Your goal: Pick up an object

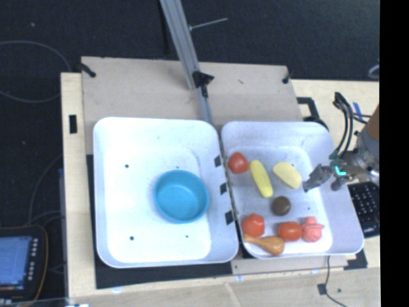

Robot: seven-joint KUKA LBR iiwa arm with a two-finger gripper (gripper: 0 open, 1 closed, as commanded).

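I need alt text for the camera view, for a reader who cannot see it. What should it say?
A robot gripper hangs over the right side of the right white bin, which holds small toy foods, among them a yellow piece nearest the gripper and a brown ball. The left white bin holds a blue bowl.

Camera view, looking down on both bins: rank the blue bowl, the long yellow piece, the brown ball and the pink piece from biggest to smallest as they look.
1. blue bowl, clearly largest
2. long yellow piece
3. pink piece
4. brown ball

The last two look close in size, so their order is unsure.
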